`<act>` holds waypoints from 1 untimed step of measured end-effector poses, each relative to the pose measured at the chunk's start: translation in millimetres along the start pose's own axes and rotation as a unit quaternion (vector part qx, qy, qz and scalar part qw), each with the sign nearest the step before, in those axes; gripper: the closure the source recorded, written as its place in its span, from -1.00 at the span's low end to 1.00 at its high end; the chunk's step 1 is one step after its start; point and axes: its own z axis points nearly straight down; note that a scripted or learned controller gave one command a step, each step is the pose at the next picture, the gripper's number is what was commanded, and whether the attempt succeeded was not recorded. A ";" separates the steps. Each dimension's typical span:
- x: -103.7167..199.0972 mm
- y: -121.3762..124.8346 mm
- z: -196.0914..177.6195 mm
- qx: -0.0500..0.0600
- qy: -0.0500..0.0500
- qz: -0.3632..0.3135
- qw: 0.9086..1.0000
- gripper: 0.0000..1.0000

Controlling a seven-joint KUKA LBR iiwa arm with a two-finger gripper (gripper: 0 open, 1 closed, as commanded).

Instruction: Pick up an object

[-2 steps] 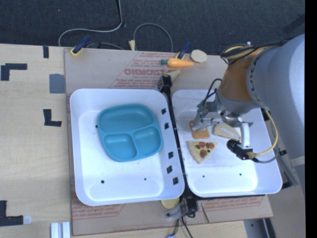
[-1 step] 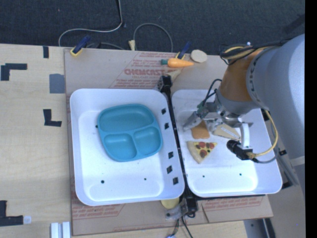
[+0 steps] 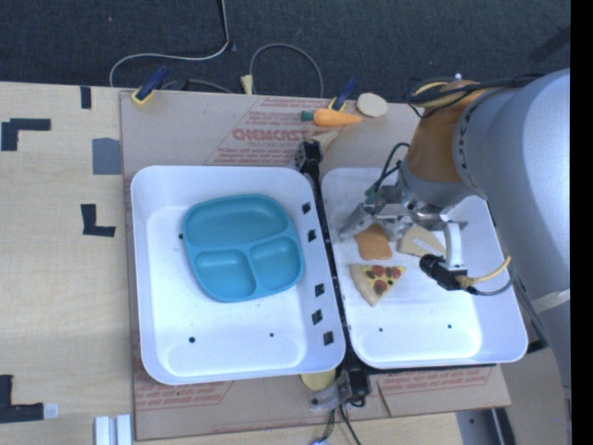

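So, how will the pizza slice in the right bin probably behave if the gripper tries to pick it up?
The pizza slice lies flat on the right bin floor, so fingers may struggle to get under it. It looks like a small toy, probably light and stiff. It would likely slide, not roll, if pushed.

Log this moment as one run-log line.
arm: over right bin | pincer: low, above brown food piece | pizza slice: lying free | blue tray: left bin

My own wrist covers my gripper, so my fingertips stay hidden. The pale wedge at four o'clock of it is partly covered. My arm runs off the frame at three o'clock.
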 end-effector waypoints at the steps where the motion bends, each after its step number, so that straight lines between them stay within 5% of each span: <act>1: -0.5 1.1 -11.3 -0.004 -0.001 0.000 1.000 1.00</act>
